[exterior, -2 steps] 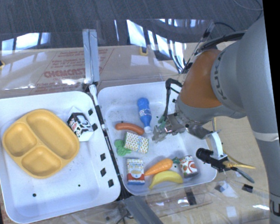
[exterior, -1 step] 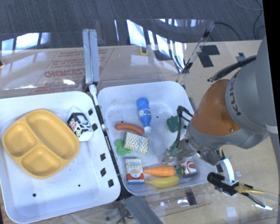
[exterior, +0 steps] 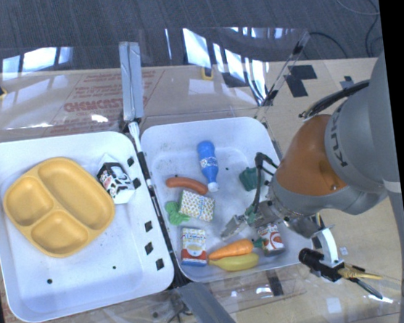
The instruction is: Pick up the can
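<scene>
The can (exterior: 272,239), small with a red and white label, lies near the front right corner of the right bin (exterior: 184,134). My gripper (exterior: 247,220) hangs low in this bin, just to the can's upper left and very close to it. The grey wrist and orange band rise behind it to the right and hide part of the bin's right wall. Nothing is visibly held.
Around the can lie a carrot (exterior: 231,249), a banana (exterior: 235,263), a small carton (exterior: 193,244), a patterned packet (exterior: 196,205), a sausage (exterior: 185,185), a blue bottle (exterior: 208,162) and green pieces (exterior: 248,179). The left bin holds a yellow divided plate (exterior: 58,205) and a black-and-white carton (exterior: 115,181).
</scene>
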